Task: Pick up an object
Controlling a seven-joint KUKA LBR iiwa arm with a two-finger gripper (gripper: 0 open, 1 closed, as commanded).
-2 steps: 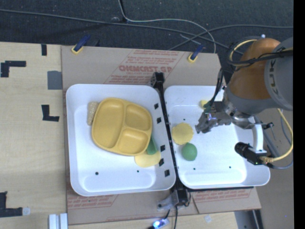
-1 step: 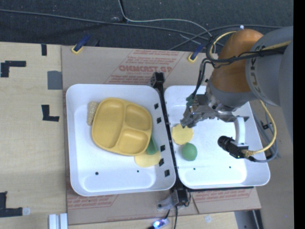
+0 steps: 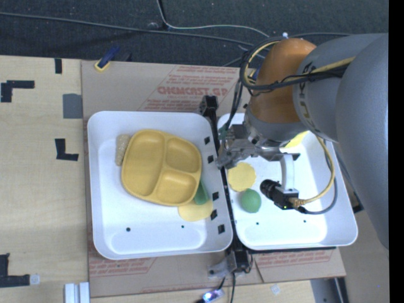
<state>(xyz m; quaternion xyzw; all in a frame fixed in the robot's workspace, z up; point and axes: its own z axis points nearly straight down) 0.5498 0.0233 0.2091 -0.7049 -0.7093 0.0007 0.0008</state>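
Note:
A yellow divided plate [image 3: 161, 167] lies tilted in the left bin [image 3: 120, 232], covering most of a tan sponge-like piece [image 3: 121, 148], a green object [image 3: 201, 196] and a flat yellow piece [image 3: 195, 211]. In the right bin [image 3: 315, 226] lie a yellow disc [image 3: 242, 177] and a green ball [image 3: 250, 201]. My gripper [image 3: 228, 151] hangs low over the right bin's left edge, just above the yellow disc, by the divider between the bins. The arm's body hides how its fingers stand.
The grey arm and its orange band [image 3: 284, 74] cover the upper right bin. Black clips [image 3: 209, 106] sit along the divider between the bins. Cardboard [image 3: 158, 87] lies under both bins, and cables run across the dark floor behind.

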